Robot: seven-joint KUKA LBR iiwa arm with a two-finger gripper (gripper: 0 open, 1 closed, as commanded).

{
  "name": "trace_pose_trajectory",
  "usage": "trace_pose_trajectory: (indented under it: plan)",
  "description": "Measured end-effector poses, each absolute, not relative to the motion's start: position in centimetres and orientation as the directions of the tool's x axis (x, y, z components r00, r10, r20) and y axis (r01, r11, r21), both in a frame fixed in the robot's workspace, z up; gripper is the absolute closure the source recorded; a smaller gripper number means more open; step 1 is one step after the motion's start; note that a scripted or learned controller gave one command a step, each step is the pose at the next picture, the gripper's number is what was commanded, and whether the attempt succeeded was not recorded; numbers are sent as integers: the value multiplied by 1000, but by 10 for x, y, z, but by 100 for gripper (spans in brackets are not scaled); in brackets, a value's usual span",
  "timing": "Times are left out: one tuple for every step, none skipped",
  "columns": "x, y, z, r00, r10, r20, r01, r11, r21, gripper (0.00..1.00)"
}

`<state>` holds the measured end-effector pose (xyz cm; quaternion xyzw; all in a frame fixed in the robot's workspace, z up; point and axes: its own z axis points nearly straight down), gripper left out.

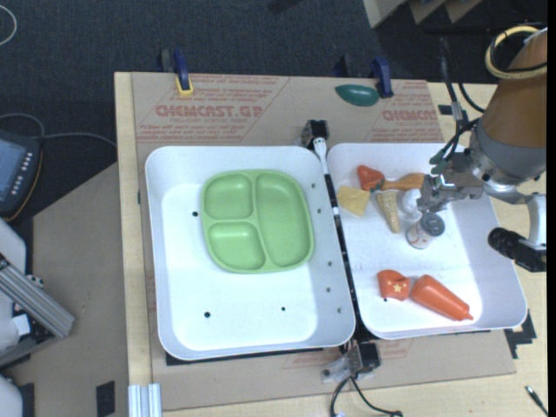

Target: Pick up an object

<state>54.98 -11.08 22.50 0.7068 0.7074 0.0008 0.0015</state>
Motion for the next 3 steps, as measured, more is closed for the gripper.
trace_pose_trajectory:
  plan:
    - [538,-68,227,-4,1000,3,1000,4,-2,100]
    - [532,-18,236,-6,1000,3,1000,6,-1,100]
    - [532,32,231,-6,1000,3,1000,6,-3,100]
